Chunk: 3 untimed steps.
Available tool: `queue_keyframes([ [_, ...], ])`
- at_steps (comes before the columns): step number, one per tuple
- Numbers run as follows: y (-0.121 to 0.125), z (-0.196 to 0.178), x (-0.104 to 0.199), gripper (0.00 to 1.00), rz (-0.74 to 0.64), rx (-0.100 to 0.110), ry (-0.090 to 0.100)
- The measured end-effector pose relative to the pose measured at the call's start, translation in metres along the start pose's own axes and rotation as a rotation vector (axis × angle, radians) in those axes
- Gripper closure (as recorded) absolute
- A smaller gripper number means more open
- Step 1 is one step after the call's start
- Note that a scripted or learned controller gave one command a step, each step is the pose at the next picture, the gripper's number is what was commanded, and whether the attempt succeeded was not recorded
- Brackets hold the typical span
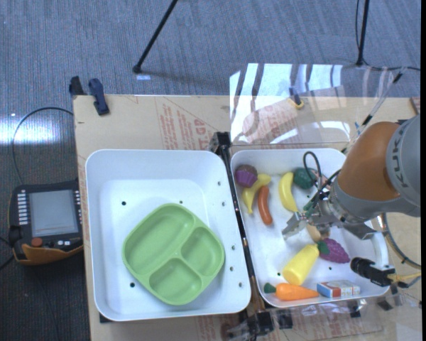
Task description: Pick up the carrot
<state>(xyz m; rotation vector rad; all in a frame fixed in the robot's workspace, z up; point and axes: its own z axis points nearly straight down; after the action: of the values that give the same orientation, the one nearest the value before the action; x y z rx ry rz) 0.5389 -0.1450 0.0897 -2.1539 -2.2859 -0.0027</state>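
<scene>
The carrot (296,292), orange with a green top at its left end, lies along the front wall of the right bin (284,155). My gripper (302,225) hangs over the middle of that bin, behind the carrot and apart from it, with a yellow bottle (302,263) lying between them. It looks open, with nothing held between its fingers. The grey and orange arm (369,172) covers the bin's right side.
Around the gripper in the right bin lie a red sausage (265,204), two yellow bananas (288,190), a purple vegetable (246,175), a dark green item (303,178), purple grapes (334,249) and a small box (339,288). The left bin (92,190) holds a green divided plate (174,253).
</scene>
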Motion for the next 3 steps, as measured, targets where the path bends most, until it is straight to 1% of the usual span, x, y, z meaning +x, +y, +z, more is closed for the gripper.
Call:
queue_keyframes([
  [1,0.084,0.001,0.017,0.00,0.105,-0.003,0.000],
  [2,-0.009,-0.001,-0.022,0.00,-0.105,0.000,0.012],
  [3,-0.007,-0.013,-0.028,1.00,-0.094,-0.013,-0.004],
])
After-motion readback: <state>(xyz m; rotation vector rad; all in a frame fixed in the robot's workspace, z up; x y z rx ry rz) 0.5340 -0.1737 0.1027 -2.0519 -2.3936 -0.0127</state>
